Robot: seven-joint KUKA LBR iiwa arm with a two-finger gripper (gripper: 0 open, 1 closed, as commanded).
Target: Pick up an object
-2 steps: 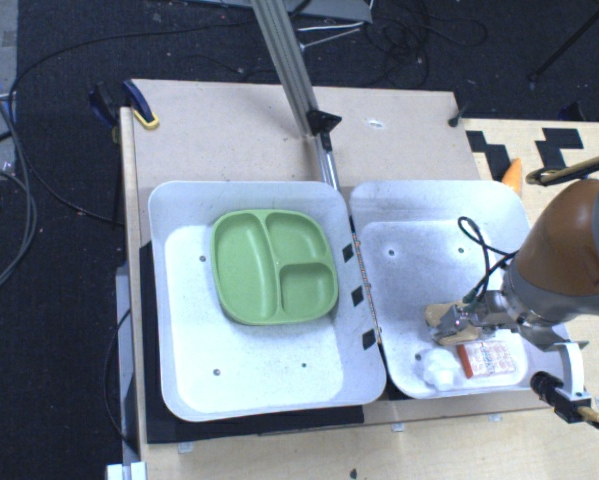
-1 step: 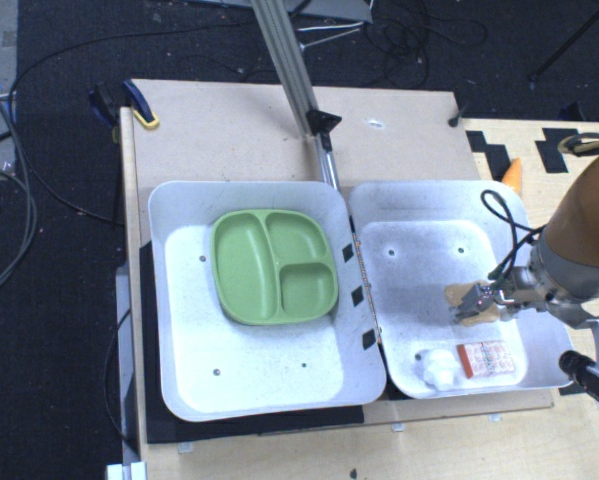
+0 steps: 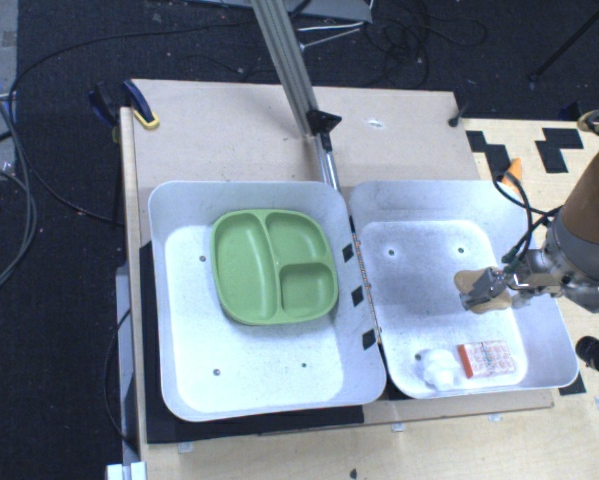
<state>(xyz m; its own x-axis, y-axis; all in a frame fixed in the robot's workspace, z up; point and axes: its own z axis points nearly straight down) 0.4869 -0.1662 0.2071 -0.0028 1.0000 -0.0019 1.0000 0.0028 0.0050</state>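
My gripper [image 3: 486, 290] reaches in from the right and hangs low over the right bin [image 3: 409, 208], near its right side. A small tan object [image 3: 491, 303] shows right at the gripper's tip, and whether it is gripped is unclear. At the bin's front lie a red-patterned flat packet [image 3: 487, 358] and a white crumpled object [image 3: 438, 367], both in front of the gripper and apart from it.
A green divided plate [image 3: 275, 266] lies in the left bin [image 3: 179, 368]. A grey metal pole [image 3: 291, 58] slants down from the back to the seam between the bins. The arm's body [image 3: 589, 228] stands over the right bin's right edge.
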